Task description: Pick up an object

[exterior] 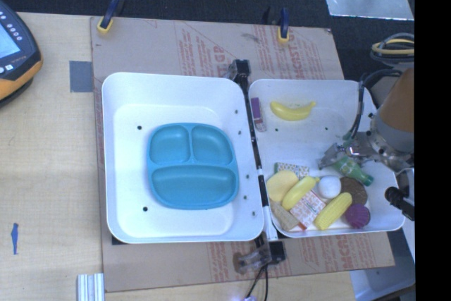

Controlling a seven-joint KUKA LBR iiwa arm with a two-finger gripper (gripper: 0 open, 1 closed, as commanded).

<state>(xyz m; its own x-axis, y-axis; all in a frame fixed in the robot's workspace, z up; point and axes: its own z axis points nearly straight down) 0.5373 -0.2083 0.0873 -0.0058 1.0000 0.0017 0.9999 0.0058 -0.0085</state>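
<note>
the desk [49, 151] bears two white bins; the left bin [120, 222] holds a blue plate [192, 166]; the right bin [338, 91] holds a banana [292, 110] and crowded toy food [317, 201]; the pincer [345, 155] sits above a green item [354, 168], its grip impossible to tell

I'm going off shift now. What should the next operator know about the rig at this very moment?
End effector: low over the right bin, at its right side, beside a green item; whether it is open or shut cannot be told, and no grasp is visible.
Things: banana lies alone at the bin's far end; the other toy foods are heaped at its near end. Left bin holds a blue divided plate.
Done: nothing visibly lifted.
Left: grasp one object and raise it.
</note>
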